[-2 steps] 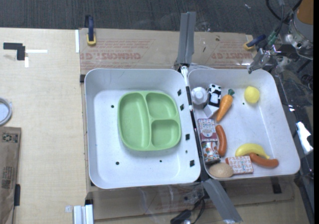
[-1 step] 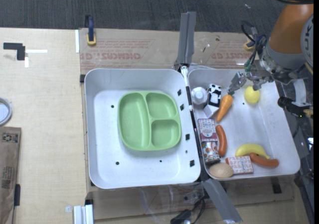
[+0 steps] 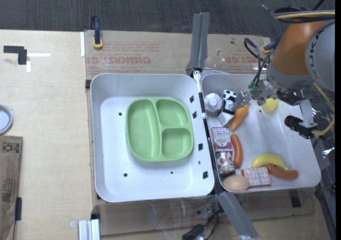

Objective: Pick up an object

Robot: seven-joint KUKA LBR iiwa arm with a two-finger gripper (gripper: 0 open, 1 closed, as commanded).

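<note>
My gripper (image 3: 247,99) is low in the back of the right bin (image 3: 298,143), at the end of the grey arm with its orange band. Its tip sits right at the upper end of an orange carrot (image 3: 238,117), which lies tilted with its lower end toward the bin's left wall. A black-and-white toy (image 3: 229,96) and a small white cup (image 3: 212,103) are just left of the gripper. A yellow lemon (image 3: 270,105) lies just to its right.
The right bin also holds a small carton (image 3: 220,137), a red sausage (image 3: 236,149), a can (image 3: 225,161), a banana (image 3: 266,160), an orange sausage (image 3: 282,172), a flat box (image 3: 257,176) and a bread roll (image 3: 236,182). A green divided plate (image 3: 160,128) lies in the left bin (image 3: 106,127).
</note>
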